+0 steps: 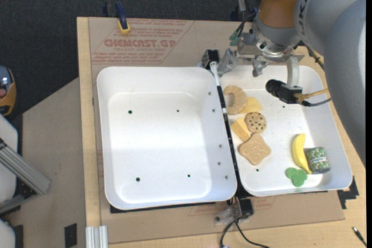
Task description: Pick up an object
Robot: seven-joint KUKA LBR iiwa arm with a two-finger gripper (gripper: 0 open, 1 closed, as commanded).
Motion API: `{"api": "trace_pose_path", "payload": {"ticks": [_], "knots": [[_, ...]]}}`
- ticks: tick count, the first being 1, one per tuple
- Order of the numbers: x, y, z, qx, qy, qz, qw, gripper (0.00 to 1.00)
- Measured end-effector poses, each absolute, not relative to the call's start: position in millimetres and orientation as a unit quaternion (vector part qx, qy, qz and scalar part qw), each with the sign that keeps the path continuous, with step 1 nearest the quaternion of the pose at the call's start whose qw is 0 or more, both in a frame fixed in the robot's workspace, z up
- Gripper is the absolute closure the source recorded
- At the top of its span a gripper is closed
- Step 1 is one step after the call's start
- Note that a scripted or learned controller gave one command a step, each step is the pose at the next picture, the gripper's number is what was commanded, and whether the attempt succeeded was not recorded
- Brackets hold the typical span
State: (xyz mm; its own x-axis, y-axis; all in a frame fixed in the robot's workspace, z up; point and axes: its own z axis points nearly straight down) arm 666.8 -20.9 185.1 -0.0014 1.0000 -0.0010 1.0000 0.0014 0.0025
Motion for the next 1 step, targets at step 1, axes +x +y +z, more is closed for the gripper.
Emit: {"api": "trace_pose_path", "payload": {"ticks": [1], "knots": [[666.8, -20.9, 185.1, 0.707, 0.708, 0.0006, 0.001, 0.00]]}}
